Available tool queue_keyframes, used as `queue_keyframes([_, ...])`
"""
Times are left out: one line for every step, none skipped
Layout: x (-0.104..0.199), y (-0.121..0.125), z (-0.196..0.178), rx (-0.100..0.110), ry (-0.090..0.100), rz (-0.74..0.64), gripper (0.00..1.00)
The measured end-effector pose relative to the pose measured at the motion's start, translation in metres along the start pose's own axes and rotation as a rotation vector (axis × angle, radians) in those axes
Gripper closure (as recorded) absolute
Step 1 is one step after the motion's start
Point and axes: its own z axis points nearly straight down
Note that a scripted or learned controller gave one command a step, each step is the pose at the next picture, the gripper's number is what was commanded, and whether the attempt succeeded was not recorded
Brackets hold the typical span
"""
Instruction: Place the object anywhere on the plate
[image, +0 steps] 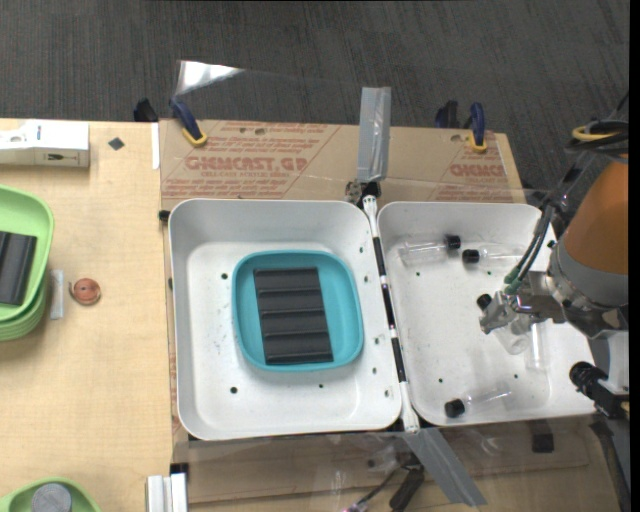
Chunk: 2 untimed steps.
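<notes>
Over the right bin (420, 385), near its right edge, the jaws (497, 312) hover above clear plastic tubes (432, 248); whether they grip anything, I cannot tell. Left bin (195, 400) holds the teal plate (245, 300), carrying a dark ribbed block (292, 315).

Two bins sit side by side on the table (100, 400): the left bin (200, 400) holds a plate (345, 300) bearing a ridged block (293, 315), the right bin (420, 390) holds scattered tubes (425, 250) under the gripper (497, 318).
</notes>
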Motion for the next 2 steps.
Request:
queue_keyframes([0.082, -0.005, 0.015, 0.003, 0.001, -0.23, 1.0])
queue_keyframes([0.142, 0.012, 0.015, 0.003, -0.001, -0.289, 1.0])
